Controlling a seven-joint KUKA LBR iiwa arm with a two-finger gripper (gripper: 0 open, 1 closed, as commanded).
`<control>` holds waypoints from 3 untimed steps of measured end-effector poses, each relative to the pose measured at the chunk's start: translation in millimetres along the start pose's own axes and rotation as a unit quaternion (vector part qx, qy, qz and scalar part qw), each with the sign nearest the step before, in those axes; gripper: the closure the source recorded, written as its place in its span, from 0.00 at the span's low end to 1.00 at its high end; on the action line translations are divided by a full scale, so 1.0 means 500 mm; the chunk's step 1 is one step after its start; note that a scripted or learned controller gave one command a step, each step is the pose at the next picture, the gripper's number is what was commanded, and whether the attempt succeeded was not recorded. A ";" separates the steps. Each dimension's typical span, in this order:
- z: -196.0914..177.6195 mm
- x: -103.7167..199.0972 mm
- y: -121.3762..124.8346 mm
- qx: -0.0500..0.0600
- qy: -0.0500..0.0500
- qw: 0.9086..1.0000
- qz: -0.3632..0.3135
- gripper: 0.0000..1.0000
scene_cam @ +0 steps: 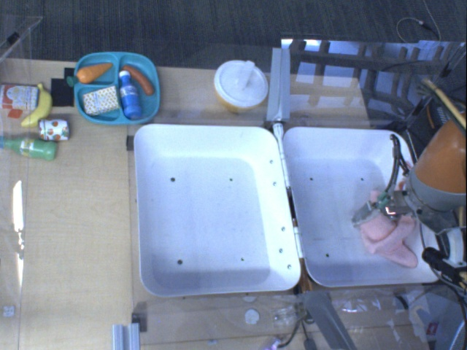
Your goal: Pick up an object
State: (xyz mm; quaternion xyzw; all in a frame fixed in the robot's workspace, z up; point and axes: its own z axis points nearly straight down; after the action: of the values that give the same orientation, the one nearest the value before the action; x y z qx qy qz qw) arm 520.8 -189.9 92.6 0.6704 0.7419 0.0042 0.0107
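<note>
Over the right bin (328,195), the claw (379,211) sits low against a pink cloth (390,238); whether it grips the cloth I cannot tell.

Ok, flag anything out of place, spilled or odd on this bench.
Nothing looks spilled or damaged. The pink soft object lies crumpled in the right bin, under the gripper. Left of the bins, a green bottle and a small can lie on their sides by the blue tray.
</note>
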 end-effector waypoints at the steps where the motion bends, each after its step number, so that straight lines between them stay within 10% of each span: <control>1: -0.002 0.043 -0.048 -0.002 -0.001 1.000 0.028 0.00; 2: -0.001 0.105 -0.044 -0.001 -0.001 1.000 0.003 0.00; 3: 0.002 -0.003 0.005 0.001 0.002 0.998 0.057 0.00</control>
State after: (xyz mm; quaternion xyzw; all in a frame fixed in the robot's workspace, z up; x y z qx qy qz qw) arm 523.3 -191.0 91.6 0.7116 0.7025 0.0049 0.0082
